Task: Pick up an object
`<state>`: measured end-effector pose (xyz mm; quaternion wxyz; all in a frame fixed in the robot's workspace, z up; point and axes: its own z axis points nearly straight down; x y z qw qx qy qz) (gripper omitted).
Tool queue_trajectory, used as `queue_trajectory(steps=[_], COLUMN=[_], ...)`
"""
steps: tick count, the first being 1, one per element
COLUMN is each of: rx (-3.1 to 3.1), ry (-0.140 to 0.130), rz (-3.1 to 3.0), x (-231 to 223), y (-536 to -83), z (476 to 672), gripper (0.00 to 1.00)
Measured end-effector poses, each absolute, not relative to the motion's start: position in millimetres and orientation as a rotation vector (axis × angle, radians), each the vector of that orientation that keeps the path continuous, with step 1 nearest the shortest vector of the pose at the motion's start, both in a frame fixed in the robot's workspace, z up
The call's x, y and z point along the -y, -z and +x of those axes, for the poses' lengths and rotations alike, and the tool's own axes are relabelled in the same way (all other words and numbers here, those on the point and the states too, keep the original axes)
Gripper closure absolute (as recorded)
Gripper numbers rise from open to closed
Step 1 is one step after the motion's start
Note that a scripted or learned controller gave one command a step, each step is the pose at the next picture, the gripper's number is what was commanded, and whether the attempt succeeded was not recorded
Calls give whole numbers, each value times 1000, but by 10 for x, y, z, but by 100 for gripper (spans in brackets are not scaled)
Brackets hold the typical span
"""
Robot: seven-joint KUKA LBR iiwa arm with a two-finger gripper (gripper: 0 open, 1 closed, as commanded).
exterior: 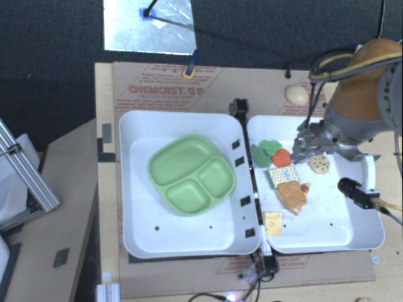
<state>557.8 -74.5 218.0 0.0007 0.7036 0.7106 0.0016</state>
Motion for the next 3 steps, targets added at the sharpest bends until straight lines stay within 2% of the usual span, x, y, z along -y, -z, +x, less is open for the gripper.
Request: queue_trajectory(steps=[1,3], rx=[-2233,-2231], ry=[-7,-8], rz=[2208,2209], x=[162,-797], y=[-2231,-2383], z=[5815,6430], gripper=[100,100])
